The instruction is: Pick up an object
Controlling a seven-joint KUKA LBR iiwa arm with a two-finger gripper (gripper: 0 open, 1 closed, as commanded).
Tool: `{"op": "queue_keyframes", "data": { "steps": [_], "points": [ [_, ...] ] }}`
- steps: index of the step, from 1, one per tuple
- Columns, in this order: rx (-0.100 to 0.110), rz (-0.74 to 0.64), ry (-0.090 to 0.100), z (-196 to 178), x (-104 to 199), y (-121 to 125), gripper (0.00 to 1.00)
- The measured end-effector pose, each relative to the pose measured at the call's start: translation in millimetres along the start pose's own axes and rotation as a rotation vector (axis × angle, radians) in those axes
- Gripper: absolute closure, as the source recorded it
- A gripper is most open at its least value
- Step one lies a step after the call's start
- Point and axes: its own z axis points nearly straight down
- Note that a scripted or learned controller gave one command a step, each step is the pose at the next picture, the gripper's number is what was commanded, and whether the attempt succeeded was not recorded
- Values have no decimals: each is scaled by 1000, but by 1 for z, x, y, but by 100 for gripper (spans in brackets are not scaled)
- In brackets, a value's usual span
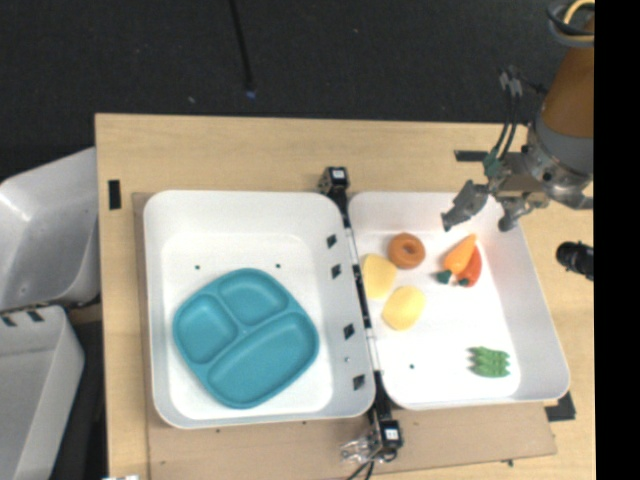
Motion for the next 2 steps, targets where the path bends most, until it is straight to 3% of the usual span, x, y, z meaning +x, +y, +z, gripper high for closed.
{"op": "queue_keyframes", "data": {
  "steps": [1,2],
  "points": [
    [-12,-2,-1,-7,0,2,0],
    [-6,-1,-2,56,-3,-2,0]
  ]
}}
